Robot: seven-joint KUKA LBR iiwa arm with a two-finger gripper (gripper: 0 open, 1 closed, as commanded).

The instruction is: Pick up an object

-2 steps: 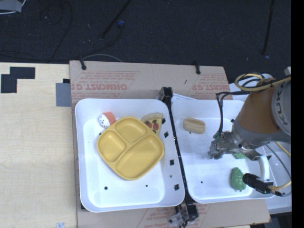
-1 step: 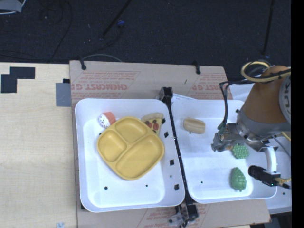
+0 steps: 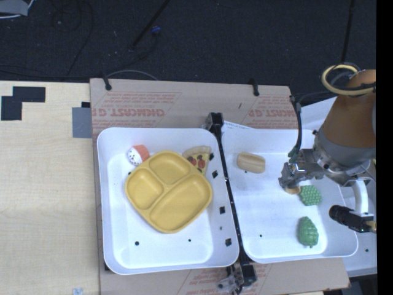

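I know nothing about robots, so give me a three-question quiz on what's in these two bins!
1. True or false: the yellow plate lies in the left bin.
2. How many green things lie in the right bin?
3. Which is nearest the gripper: A) tan block, B) upper green thing, C) pizza toy?

Key: 1 true; 2 two, counting the lower green thing; 3 B.

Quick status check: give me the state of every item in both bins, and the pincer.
Yellow divided plate: flat, left bin.
Pizza slice toy: partly under the plate's rim.
Orange-white toy: beside the plate.
Tan bread roll: lying loose, right bin.
Two green toys: lying loose.
Pincer: low, right bin.
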